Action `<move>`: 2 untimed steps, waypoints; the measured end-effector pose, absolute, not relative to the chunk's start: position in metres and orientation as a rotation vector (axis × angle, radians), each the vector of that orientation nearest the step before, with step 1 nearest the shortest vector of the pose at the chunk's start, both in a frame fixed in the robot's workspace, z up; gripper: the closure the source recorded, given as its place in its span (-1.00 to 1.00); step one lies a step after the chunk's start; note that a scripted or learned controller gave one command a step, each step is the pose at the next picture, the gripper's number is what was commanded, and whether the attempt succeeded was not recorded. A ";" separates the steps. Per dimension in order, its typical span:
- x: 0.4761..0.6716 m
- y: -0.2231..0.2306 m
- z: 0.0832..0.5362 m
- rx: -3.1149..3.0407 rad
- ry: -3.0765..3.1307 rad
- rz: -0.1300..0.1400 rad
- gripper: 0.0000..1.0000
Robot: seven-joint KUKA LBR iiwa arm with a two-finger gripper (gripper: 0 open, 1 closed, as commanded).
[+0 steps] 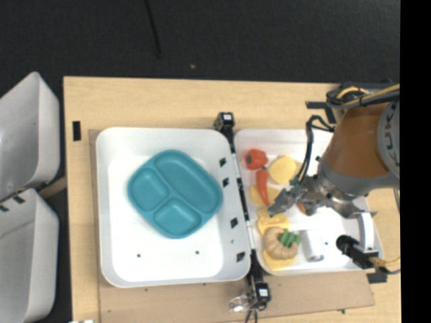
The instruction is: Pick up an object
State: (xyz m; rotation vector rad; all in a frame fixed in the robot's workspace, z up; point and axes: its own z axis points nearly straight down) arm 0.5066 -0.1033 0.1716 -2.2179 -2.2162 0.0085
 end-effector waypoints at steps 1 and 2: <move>0.512 -0.111 0.113 -2.219 -2.218 0.007 -1.00; 0.512 -0.112 0.099 -2.223 -2.217 0.003 -1.00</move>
